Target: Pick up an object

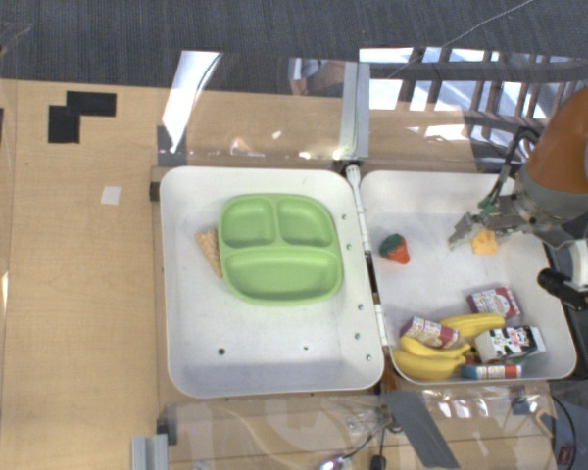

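The gripper (473, 229) is seen over the right bin (559, 365), spread wide; an orange piece (484, 243) lies just at its five o'clock.

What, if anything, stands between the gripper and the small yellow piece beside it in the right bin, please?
Nothing visible does. The gripper hangs right beside the yellow piece, with bare bin floor around them. The strawberry lies apart toward the left bin, and the bananas lie nearer the front wall.

Open floor across middle of right bin (426, 287); clutter at lower right: bananas (441, 352), cartons (505, 341).
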`<state>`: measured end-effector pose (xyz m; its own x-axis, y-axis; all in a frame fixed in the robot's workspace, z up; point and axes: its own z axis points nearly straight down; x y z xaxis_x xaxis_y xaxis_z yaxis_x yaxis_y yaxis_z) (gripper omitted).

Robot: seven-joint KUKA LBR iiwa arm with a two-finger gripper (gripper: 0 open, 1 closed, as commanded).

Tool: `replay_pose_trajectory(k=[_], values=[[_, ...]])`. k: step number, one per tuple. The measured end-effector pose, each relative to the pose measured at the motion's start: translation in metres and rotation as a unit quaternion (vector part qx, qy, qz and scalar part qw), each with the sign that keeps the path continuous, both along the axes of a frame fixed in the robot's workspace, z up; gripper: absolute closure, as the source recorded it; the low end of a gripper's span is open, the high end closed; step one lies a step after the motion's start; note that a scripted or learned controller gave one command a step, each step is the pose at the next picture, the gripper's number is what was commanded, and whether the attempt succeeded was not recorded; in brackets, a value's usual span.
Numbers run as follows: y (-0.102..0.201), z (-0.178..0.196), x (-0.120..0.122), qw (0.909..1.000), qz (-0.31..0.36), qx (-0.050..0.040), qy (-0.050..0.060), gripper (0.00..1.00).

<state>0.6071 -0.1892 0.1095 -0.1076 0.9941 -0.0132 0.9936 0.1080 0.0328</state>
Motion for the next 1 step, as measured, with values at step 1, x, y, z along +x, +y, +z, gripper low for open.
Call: replay_pose_trajectory(k=[1], values=[[0.0111,-0.0191,0.0595,0.9973,0.073,0.0020,0.011,0.00]])
